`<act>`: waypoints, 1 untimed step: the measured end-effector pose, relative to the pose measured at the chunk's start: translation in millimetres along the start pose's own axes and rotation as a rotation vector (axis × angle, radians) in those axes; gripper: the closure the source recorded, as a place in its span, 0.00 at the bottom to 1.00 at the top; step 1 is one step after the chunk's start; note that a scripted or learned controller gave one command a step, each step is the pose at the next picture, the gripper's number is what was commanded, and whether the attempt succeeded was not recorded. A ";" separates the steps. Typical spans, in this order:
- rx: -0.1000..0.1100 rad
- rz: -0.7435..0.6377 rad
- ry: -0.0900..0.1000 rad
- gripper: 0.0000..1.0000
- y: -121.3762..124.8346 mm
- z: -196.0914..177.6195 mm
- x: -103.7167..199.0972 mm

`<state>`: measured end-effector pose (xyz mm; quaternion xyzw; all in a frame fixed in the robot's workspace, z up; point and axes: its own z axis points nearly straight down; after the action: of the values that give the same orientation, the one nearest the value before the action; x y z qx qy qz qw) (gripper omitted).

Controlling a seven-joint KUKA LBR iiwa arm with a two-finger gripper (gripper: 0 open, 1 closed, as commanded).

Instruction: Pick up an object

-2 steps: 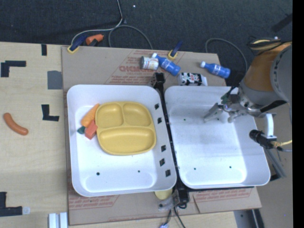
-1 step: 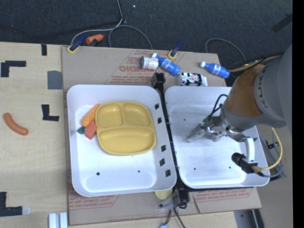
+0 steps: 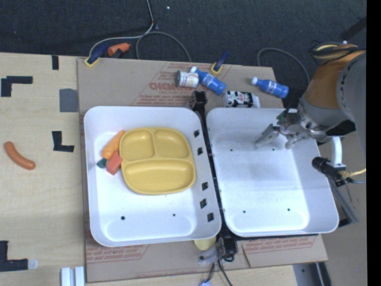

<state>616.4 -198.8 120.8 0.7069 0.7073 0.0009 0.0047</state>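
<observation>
A yellow divided plate (image 3: 158, 159) lies in the left bin (image 3: 143, 228). Beside its left edge rest an orange carrot-like piece (image 3: 112, 145) and a small red piece (image 3: 114, 165). My gripper (image 3: 271, 137) hangs over the upper right part of the right bin (image 3: 268, 213), pointing left, far from the plate. Its fingers (image 3: 264, 139) are spread apart with nothing between them.
On the cardboard behind the bins lie a small white jar (image 3: 187, 78), two blue bottles (image 3: 212, 82) (image 3: 271, 87) and a black-and-white packet (image 3: 241, 99). An orange sausage-shaped toy (image 3: 19, 155) lies on the bench at far left. Clamps hold the bins together along the middle.
</observation>
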 end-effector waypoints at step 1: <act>0.004 -0.004 0.002 0.00 -57.3 34.6 83.2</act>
<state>559.3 -115.8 85.3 0.7056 0.7086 0.0003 0.0024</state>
